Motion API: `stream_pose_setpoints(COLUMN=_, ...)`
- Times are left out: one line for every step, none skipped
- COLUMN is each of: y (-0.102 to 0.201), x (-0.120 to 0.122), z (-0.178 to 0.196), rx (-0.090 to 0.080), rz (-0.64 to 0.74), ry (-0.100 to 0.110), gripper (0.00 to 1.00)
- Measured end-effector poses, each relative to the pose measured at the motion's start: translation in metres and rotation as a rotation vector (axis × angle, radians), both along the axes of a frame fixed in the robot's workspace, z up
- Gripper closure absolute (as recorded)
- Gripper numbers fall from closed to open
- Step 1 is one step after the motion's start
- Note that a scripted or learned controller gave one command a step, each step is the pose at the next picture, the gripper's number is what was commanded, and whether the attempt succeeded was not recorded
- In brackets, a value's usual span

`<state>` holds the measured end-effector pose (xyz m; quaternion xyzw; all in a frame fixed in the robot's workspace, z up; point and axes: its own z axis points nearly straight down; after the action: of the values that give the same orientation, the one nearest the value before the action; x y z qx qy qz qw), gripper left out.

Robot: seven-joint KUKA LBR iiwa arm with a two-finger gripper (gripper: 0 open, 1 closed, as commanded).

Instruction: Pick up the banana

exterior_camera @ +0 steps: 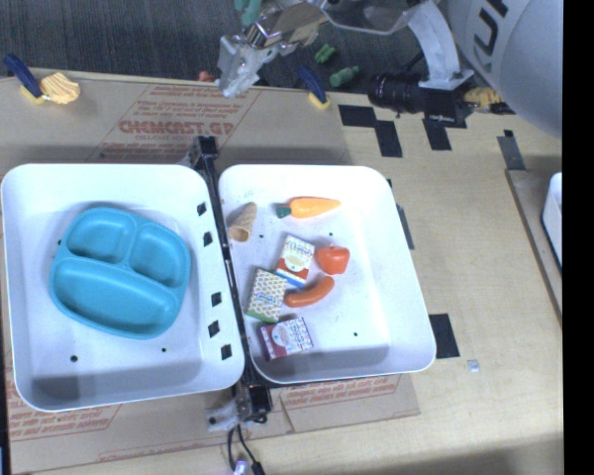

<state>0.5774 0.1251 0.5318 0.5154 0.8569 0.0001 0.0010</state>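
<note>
Banana [241, 221]: judged pale tan piece, right bin [401, 265], far-left corner beside divider. Long axis runs roughly far-to-near. Gripper [236, 67] raised beyond far rim; banana lies straight nearward, below. Open or closed: cannot tell.

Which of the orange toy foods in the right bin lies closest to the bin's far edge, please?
The carrot, with its green tip, near the right bin's far edge; the tomato and sausage lie nearer the middle.
</note>
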Motion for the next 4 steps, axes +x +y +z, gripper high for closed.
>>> stream_pose_setpoints(y=0.001, x=0.0, z=0.01, rx=-0.001, rz=0.007, ry=0.0, gripper=1.0)
stream_pose_setpoints(y=0.002, x=0.0, z=0.021, rx=-0.002, rz=0.013, ry=-0.001, gripper=1.0)
stream_pose_setpoints(y=0.046, x=0.011, z=-0.119, rx=-0.002, rz=0.071, ry=0.006, gripper=1.0)
stream_pose_setpoints(y=0.077, x=0.066, z=0.011, rx=-0.001, rz=-0.012, ry=0.0, gripper=1.0)
